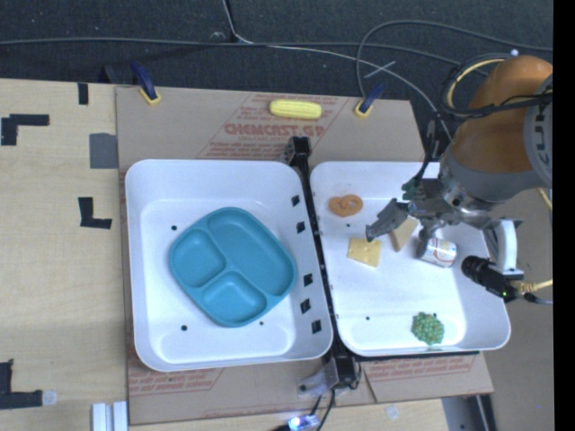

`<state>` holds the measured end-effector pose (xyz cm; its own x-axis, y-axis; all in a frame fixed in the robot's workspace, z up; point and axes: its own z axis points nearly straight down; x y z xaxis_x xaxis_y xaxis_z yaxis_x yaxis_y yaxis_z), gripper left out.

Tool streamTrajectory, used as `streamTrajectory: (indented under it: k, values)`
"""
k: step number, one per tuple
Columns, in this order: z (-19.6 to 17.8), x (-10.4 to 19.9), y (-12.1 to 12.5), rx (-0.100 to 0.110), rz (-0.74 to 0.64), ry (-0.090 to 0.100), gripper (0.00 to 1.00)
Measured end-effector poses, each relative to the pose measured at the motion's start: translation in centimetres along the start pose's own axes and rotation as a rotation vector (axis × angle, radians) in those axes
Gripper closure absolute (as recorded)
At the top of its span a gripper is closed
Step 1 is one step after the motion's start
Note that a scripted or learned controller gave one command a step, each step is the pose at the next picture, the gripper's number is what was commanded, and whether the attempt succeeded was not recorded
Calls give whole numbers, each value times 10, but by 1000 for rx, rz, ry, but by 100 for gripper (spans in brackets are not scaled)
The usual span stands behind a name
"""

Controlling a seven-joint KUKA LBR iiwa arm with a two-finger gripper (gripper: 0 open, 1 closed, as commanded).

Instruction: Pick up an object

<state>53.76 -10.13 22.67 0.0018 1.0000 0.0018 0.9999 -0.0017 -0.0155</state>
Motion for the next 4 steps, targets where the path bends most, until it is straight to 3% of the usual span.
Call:
streamTrajectory:
  k: [1,4]
  values:
    - [-7,0,2,-13,-3,-1,0]
    - [144,-2,-1,-14,-3,-3,0]
